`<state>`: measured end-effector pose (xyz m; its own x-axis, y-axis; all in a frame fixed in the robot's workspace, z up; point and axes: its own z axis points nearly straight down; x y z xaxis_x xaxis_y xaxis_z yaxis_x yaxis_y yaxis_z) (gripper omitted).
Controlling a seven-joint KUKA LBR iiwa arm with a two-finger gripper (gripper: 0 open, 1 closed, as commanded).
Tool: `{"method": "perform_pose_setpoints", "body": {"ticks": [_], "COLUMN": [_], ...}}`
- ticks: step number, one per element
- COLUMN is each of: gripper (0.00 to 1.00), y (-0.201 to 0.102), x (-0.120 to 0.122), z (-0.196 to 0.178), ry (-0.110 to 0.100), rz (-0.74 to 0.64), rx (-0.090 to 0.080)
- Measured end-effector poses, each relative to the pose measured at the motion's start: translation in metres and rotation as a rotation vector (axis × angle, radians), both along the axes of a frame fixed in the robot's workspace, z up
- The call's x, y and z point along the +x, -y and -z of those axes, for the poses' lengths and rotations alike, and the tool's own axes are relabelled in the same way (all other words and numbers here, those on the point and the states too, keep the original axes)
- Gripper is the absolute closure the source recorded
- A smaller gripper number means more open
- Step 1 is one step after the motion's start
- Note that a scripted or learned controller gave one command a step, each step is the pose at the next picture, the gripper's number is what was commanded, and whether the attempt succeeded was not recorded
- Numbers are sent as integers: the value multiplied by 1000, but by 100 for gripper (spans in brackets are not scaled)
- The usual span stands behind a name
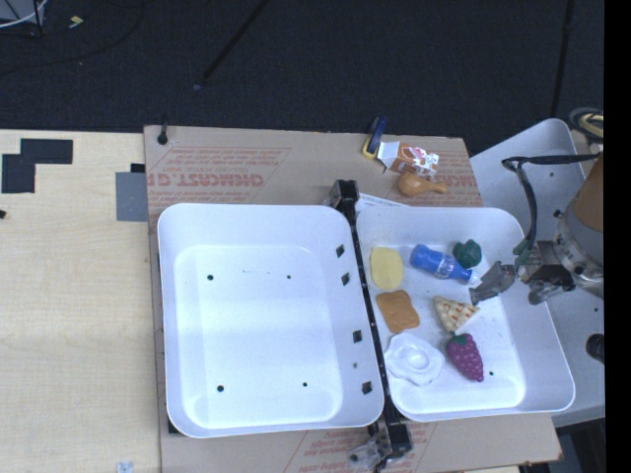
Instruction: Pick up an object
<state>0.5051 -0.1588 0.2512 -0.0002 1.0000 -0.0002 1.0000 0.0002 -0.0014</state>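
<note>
The right bin (537, 387) holds several toy foods: a yellow piece (386, 266), a blue bottle (438, 262), a dark green piece (467, 253), a brown toast slice (397, 310), a pizza slice (455, 313), purple grapes (465, 356) and a white fried egg (413, 360). My gripper (514, 286) hangs over the bin's right side, just right of the pizza slice and below the green piece. It is open, its fingers spread, with nothing between them.
The left bin (177, 264) lies beside the right one, with a black divider clip (346, 197) between them. On the cardboard behind the bins lie an orange toy (418, 184) and a small carton (414, 156). Cables (527, 190) hang near the arm at the right.
</note>
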Motion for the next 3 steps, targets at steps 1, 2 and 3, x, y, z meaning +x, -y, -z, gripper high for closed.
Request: {"method": "perform_pose_setpoints", "body": {"ticks": [1,2,3], "gripper": [0,0,0], "y": [-4,21,-64], "x": [47,109,130], "z": [165,163,164], "ry": [13,5,-1], "rz": [-5,-5,-7], "rx": [-9,-2,2]}}
